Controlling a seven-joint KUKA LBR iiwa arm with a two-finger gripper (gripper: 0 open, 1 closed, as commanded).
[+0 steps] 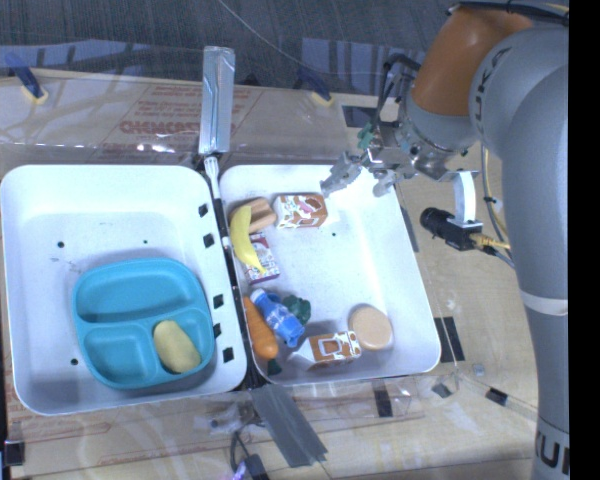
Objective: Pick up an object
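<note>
My gripper (361,179) hangs over the far right corner of the right bin (400,268), open, with nothing between its fingers. Closest to it, a little to its left, lies a small printed carton (300,210). Beside the carton are a brown bread roll (259,213) and a yellow banana (241,240) along the bin's left wall, with a pink packet (266,260) under the banana. Near the front lie a blue bottle (277,317), an orange carrot (262,337), a second carton (335,348) and a round tan bun (370,328).
The left bin (40,218) holds a blue divided plate (130,318) with a yellow potato-like piece (177,346) in its front compartment. A taped upright strip (217,98) stands behind the divide between the bins. The grey arm (520,168) fills the right side.
</note>
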